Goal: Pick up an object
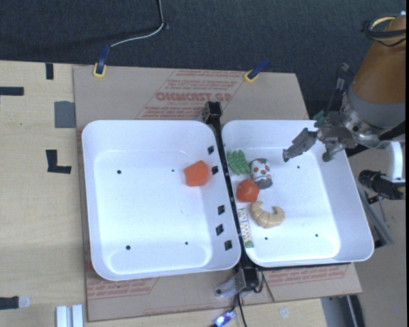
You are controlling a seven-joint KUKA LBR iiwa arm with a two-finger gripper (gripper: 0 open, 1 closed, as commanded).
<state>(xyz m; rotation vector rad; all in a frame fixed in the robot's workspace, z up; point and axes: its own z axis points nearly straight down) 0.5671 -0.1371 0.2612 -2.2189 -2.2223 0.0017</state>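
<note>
In the right bin (341,203), 4 items cluster near the divider; 1 orange block (197,174) sits left. The gripper (312,148) hovers above, jaws wide, empty.

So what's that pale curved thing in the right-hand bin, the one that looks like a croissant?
The croissant-shaped piece is tan and glossy, apparently plastic toy food, a crescent with ridged segments. It lies flat on the floor of the right bin, towards its left side, its ends pointing up and right. A red round item sits just above it, close or barely touching. The pincer is well away from it.
</note>
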